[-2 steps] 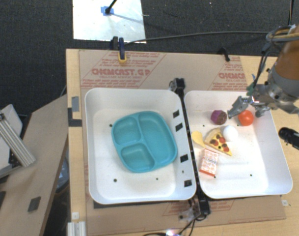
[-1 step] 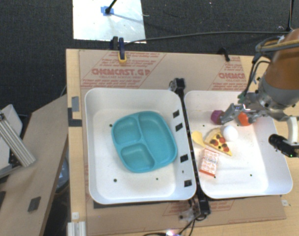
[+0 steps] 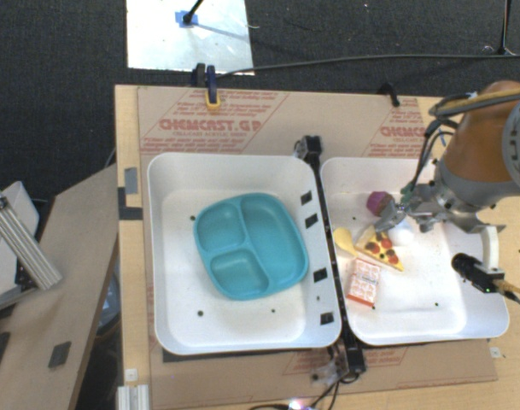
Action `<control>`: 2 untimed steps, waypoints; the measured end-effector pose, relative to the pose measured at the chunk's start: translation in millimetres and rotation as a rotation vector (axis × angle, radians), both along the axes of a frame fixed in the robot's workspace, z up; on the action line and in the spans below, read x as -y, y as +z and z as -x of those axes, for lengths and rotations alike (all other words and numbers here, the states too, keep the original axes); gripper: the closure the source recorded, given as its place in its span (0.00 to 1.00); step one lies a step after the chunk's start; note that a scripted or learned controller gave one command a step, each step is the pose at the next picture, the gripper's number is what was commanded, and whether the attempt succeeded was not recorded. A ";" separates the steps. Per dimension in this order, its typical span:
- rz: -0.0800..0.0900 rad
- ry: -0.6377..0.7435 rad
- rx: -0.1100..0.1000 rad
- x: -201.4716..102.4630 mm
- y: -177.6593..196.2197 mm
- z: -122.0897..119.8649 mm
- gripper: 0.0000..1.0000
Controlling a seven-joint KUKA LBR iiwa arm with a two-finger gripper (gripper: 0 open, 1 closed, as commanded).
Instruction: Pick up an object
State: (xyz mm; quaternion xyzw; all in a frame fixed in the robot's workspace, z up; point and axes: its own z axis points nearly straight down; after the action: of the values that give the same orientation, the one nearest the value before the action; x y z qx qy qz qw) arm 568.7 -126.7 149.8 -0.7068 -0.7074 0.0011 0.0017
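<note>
End effector [image 3: 394, 218] hangs low in the right bin [image 3: 430, 314], just above the pizza slice [image 3: 381, 248]; whether its grip is apart, I cannot tell. I'd centre over the slice, then descend before closing.

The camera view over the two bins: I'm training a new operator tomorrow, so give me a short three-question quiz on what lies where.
1. True or false: the teal plastic divided plate lies in the left white bin.
2. Which item lies nearest the gripper in the right white bin?
A. the small purple round object
B. the red-and-white flat packet
C. the teal plate
3. Fill in: the yellow toy pizza slice lies between the purple object and the ____.

Key: 1 true; 2 A; 3 red-and-white packet.
</note>
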 end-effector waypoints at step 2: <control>0.001 0.000 0.007 -5.2 -32.4 4.5 1.00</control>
State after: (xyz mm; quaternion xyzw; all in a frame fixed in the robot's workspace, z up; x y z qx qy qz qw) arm 564.2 -121.6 117.4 -0.7067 -0.7075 -0.0010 -0.0013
